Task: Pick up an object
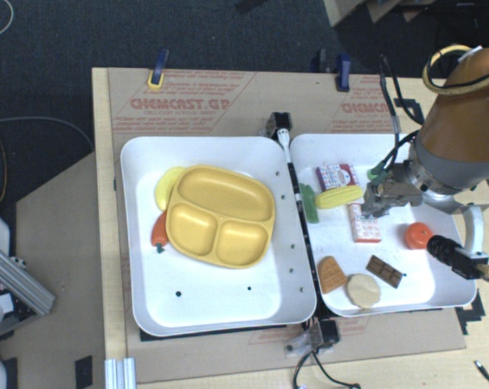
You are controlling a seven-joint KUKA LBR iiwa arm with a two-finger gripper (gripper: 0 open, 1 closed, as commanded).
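Note:
My gripper point(379, 201) hangs over the middle of the right bin point(447, 298), at the upper end of a small pink and white packet point(365, 227). Whether it touches the packet is unclear. Just to its left lies a yellow corn cob point(338, 197) beside a green piece point(309, 204). A pink and white box point(335, 175) sits further back. An orange ball point(418, 234) rests to the right of the packet. Near the front edge lie a brown biscuit point(331, 274), a round beige cracker point(363, 290) and a dark chocolate bar point(384, 271).
The left bin point(139, 217) holds a yellow divided plate point(220, 215), with a yellow fruit point(167, 185) and a red-orange piece point(159, 232) half tucked under its left side. A black ridge point(295, 209) separates the bins. The arm's orange and grey body point(459, 128) covers the right bin's far corner.

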